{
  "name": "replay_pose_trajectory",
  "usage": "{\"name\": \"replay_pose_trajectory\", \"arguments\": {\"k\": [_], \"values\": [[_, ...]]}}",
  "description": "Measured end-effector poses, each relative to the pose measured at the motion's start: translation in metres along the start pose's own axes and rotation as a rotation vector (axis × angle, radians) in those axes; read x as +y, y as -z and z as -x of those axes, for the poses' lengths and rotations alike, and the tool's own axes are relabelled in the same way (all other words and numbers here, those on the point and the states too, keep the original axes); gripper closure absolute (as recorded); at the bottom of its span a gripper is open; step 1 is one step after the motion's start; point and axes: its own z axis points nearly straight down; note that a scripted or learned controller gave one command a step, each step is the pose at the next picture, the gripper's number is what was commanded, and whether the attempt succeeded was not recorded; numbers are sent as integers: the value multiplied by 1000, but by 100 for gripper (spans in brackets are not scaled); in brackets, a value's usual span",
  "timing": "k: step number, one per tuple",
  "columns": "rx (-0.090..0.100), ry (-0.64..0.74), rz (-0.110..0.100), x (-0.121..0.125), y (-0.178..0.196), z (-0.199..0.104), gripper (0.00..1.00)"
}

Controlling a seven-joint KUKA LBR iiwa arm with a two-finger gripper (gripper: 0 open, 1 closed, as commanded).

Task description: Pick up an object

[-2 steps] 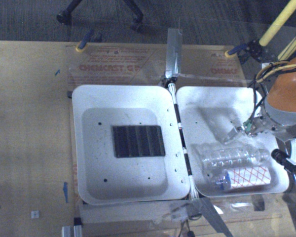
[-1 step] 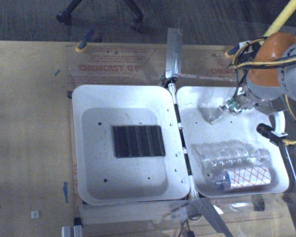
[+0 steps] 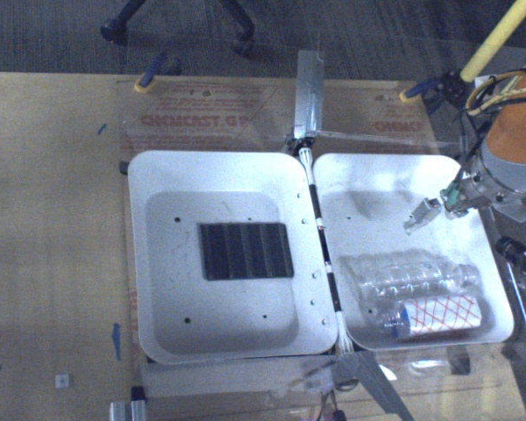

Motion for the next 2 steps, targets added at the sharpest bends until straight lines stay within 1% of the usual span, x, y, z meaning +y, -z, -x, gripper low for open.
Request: {"name": "replay_pose_trajectory", "arguments": {"k": [1, 2], "values": [[-2, 8, 6, -54, -46, 25, 0], [-3, -275, 2, -35, 5, 31, 0]]}}
